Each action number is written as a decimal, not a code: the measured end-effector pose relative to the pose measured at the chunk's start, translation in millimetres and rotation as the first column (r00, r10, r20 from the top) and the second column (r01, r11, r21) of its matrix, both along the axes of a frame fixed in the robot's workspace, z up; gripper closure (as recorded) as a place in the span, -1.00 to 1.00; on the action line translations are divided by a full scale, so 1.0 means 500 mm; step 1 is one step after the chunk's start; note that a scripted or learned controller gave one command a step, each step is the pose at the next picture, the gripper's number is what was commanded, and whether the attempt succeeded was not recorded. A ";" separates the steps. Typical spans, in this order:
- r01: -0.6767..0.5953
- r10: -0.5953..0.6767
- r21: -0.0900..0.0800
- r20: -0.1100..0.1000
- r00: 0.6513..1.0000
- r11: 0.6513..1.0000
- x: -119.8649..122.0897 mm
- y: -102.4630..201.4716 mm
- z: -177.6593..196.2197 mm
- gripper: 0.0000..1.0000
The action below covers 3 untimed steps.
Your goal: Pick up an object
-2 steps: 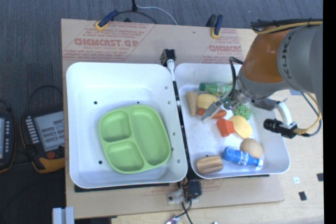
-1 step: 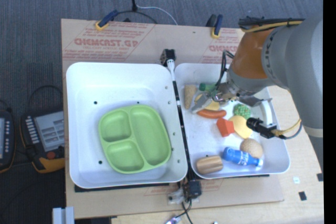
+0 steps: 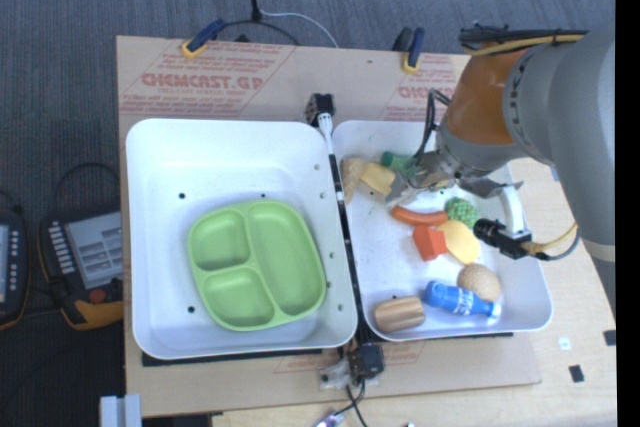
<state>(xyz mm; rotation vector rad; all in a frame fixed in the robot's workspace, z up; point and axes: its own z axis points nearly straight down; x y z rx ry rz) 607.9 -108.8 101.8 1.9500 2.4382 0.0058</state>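
Note:
The right bin (image 3: 520, 320) holds several toy foods: a yellow cheese wedge (image 3: 377, 179), a pale piece (image 3: 352, 174) beside it, a green item (image 3: 397, 161), an orange carrot (image 3: 418, 213), a red block (image 3: 429, 241), a green broccoli (image 3: 460, 210), a yellow lemon (image 3: 459, 241), a tan egg-like ball (image 3: 480, 280), a blue bottle (image 3: 459, 300) and a brown bread roll (image 3: 399, 314). My gripper (image 3: 425, 173) hangs low over the bin's upper middle, just right of the cheese wedge and above the carrot. The arm's wrist covers its fingers.
The left bin (image 3: 160, 155) contains a green divided plate (image 3: 257, 263). A black cable and clamps (image 3: 410, 50) sit at the board's far edge. Devices (image 3: 85, 255) lie on the floor to the left. The grey and orange arm (image 3: 530, 105) covers the right bin's upper right corner.

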 end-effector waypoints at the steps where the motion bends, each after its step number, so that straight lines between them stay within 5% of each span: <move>1: 0.000 0.000 0.000 -0.001 1.000 1.000 0.000 0.000 -0.001 -1.00; 2: -0.039 0.039 0.001 0.003 0.999 0.999 -0.080 0.015 -0.022 -1.00; 3: -0.263 0.263 0.006 -0.006 0.965 0.965 -0.069 -0.048 -0.024 -1.00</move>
